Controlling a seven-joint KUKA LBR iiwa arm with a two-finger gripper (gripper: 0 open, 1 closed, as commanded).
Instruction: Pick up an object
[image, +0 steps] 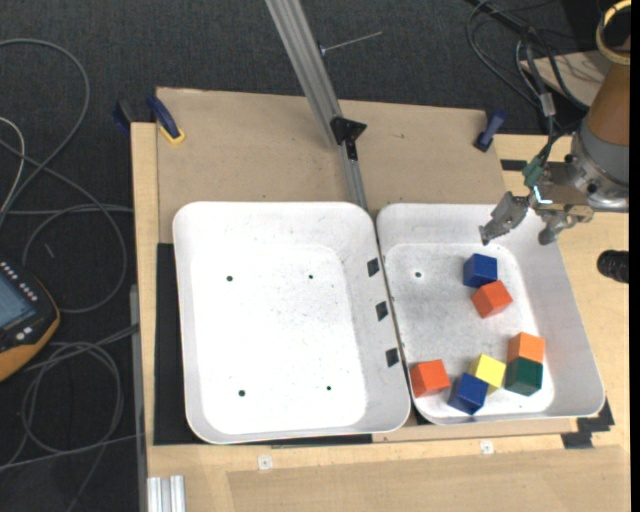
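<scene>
Bins (200, 300): white plastic, smooth, dark-speckled. Bench (250, 150): matt pale wood board. Slanted rail (310, 70), upper centre: brushed grey metal. Blocks (490, 298): painted, matt.

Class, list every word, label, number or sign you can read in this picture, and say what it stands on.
None can be read.
The handheld device at the left edge has a screen and markings, too small and blurred to read.
The blocks and both white bins bear no text.

arm (612, 110) cut by right edge
</scene>
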